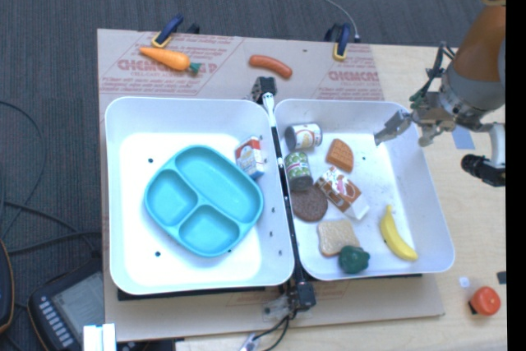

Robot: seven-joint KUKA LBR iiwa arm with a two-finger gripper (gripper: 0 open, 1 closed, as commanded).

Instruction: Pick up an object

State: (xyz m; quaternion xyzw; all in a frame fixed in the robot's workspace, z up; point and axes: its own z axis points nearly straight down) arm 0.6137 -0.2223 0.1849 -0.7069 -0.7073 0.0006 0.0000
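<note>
Above the right bin's far right rim you see the gripper, fingers apart, holding nothing; the banana lies toward the bin's near side, long axis slanted.

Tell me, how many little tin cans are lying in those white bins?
2, both in the right white bin near the divider: a silver tin can on its side at the top, and a green-labelled tin can just below it. Others could hide under the food.
</note>
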